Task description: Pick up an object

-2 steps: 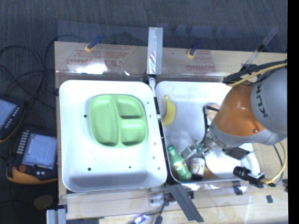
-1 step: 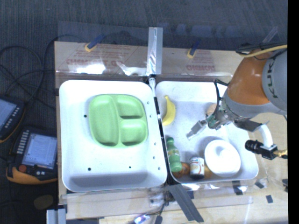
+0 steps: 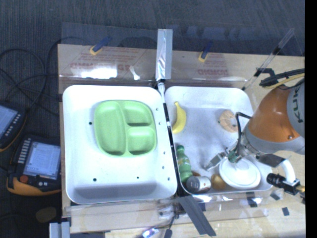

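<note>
In the right bin (image 3: 208,100) lie a yellow banana (image 3: 179,119) by the left wall, a green bottle (image 3: 184,163) along the same wall, a metal can (image 3: 198,184) at the front, a tan round piece (image 3: 228,120) toward the back right, and a white round dish (image 3: 239,173) at the front right. A small brown object (image 3: 216,179) sits between the can and the dish. My gripper (image 3: 218,159) hangs low over the bin's front right part, just left of the white dish and right of the bottle. Nothing shows held in it.
The left bin (image 3: 74,133) holds a green divided plate (image 3: 125,127). The grey arm with its orange band (image 3: 270,120) covers the right bin's right side. A metal divider (image 3: 164,58) stands behind the bins. Cables and a tablet lie on the floor at left.
</note>
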